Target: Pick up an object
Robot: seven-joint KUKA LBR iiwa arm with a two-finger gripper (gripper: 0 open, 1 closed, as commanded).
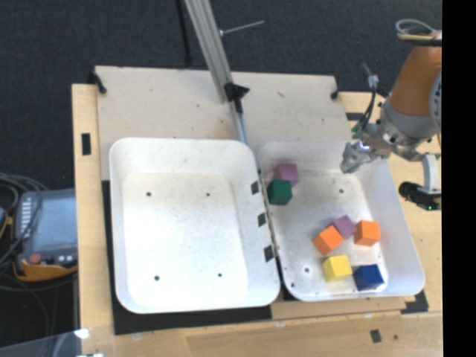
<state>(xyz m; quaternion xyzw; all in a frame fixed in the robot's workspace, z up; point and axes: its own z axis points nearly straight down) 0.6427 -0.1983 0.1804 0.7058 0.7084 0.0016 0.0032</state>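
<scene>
Where blocks cluster [348, 249], right bin [398, 222].

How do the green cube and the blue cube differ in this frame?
The green cube sits at the right bin's far left side, touching a purple cube; the blue cube sits near the front right, beside a yellow cube. Colours differ. Both look similar in size.

A wooden bench [85, 199] sits on dark carpet [74, 21]. A metal pole [210, 39] slants in from 12 o'clock. At 9 o'clock lies a grey pendant [44, 225] with cables [11, 192].
</scene>
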